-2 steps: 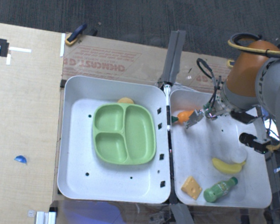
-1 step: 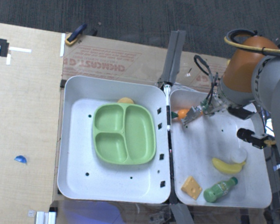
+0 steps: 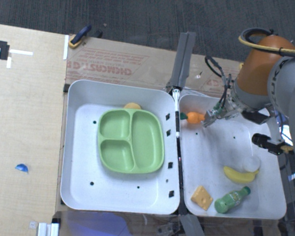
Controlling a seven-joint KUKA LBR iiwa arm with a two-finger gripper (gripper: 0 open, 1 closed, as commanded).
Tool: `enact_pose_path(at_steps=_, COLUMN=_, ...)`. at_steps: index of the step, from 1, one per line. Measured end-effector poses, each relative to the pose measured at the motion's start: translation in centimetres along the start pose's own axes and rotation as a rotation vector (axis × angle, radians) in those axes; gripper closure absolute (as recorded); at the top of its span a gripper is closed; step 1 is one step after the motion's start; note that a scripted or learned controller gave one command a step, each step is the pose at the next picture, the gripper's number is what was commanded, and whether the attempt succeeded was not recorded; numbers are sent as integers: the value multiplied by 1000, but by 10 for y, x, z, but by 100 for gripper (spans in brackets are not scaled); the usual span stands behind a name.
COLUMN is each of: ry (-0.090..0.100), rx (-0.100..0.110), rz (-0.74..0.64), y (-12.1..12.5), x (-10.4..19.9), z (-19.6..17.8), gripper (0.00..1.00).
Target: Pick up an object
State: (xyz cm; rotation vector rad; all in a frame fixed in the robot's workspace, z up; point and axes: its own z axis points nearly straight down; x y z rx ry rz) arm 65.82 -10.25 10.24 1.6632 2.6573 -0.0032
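In the right bin's (image 3: 264,211) far left corner we see an orange object (image 3: 194,117), and just beside it on its right the gripper (image 3: 210,116); we cannot tell whether it grips anything.

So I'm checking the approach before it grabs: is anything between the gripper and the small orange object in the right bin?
Nothing visible. The gripper sits right beside the orange object near the right bin's upper left corner, with no item between them.
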Motion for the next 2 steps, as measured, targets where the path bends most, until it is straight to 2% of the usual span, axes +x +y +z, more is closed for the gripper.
enact_pose_path(at_steps=1, ry=5, rx=4, rz=286, y=-2, x=61, z=-89, gripper=100)
enact_pose_path(at_steps=2, ry=4, rx=6, rz=598, y=31, x=98, z=-92, gripper=100)
